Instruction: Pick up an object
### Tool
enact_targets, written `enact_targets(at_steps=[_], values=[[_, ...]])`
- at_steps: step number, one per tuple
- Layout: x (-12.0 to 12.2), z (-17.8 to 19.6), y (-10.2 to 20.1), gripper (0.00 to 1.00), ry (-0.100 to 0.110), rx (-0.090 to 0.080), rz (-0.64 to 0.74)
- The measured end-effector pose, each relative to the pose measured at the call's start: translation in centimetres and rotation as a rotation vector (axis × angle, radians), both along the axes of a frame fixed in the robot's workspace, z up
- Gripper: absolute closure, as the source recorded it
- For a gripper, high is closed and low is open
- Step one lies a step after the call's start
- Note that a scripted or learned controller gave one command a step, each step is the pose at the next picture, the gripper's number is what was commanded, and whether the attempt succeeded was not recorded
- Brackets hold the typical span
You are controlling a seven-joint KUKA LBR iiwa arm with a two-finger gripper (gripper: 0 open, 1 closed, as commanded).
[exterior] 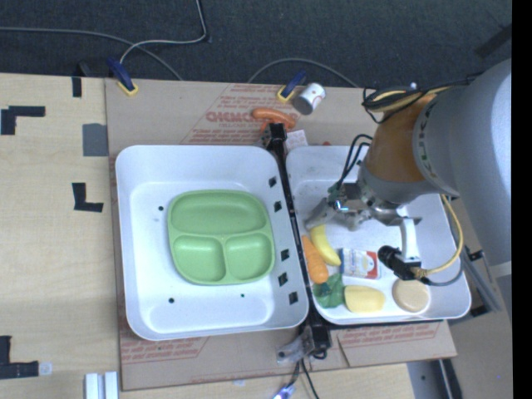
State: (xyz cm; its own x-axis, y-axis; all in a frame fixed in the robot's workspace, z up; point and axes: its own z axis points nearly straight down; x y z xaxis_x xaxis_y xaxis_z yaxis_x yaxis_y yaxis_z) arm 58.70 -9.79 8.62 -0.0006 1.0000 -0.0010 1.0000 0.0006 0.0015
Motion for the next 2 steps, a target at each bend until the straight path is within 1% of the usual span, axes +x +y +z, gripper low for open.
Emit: enact_targets(at_steps=[1,2], values=[[-1.8,0.0,0.2,0.0,-0.004,-0.001,0.001],[-0.2,0.0,-0.2,0.0,0.001,0.001,0.0]])
